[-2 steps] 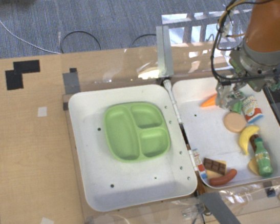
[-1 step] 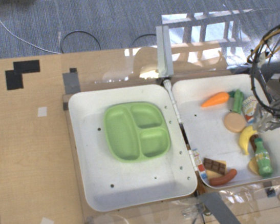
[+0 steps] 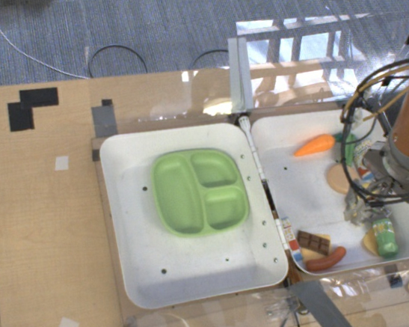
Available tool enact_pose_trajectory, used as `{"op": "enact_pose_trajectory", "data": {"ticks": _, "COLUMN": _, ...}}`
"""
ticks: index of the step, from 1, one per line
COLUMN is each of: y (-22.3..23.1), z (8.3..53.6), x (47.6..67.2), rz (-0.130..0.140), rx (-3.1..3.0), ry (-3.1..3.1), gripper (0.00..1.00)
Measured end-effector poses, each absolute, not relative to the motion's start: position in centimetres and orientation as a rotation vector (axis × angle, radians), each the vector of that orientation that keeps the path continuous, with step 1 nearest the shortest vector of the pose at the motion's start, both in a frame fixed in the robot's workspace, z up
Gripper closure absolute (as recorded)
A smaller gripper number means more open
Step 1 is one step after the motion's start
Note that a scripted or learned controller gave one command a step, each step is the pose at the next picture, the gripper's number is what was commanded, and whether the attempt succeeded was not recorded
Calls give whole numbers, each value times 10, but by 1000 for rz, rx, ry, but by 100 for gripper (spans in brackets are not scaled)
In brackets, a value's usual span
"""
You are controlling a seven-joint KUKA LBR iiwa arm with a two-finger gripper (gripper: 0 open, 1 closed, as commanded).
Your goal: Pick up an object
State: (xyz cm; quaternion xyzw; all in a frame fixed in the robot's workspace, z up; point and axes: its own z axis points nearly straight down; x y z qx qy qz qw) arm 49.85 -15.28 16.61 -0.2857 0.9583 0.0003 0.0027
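Note:
The right bin [image 3: 299,191] holds an orange carrot [image 3: 314,146] near its far side, a tan round piece [image 3: 337,178] partly under the arm, a brown chocolate bar [image 3: 313,242], a red sausage [image 3: 327,259] at the front edge, and a green bottle [image 3: 385,238] lying on something yellow [image 3: 369,242] at the front right. My gripper [image 3: 363,208] hangs low over the right side of this bin, just above the green bottle and beside the tan piece. Cables and the orange wrist band cover most of it.
The left bin [image 3: 141,274] carries a green divided plate [image 3: 198,191] at its middle. A metal divider runs between the two bins. Wooden bench stretches to the left, with black tape marks at the far corner.

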Motion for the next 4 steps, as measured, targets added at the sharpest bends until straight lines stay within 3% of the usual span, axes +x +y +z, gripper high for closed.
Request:
{"op": "enact_pose_trajectory", "data": {"ticks": 1, "y": -174, "z": 161, "x": 535, "rz": -7, "rx": -1357, "ry": 2825, "gripper": 100}}
{"op": "enact_pose_trajectory", "data": {"ticks": 2, "y": -207, "z": 151, "x": 504, "rz": -8, "rx": -1611, "ry": 2692, "gripper": 100}}
{"op": "enact_pose_trajectory", "data": {"ticks": 3, "y": -139, "z": 230, "x": 491, "rz": -11, "rx": -1416, "ry": 2790, "gripper": 100}}
{"op": "enact_pose_trajectory", "data": {"ticks": 4, "y": -78, "z": 278, "x": 502, "rz": -7, "rx": -1244, "ry": 2870, "gripper": 100}}
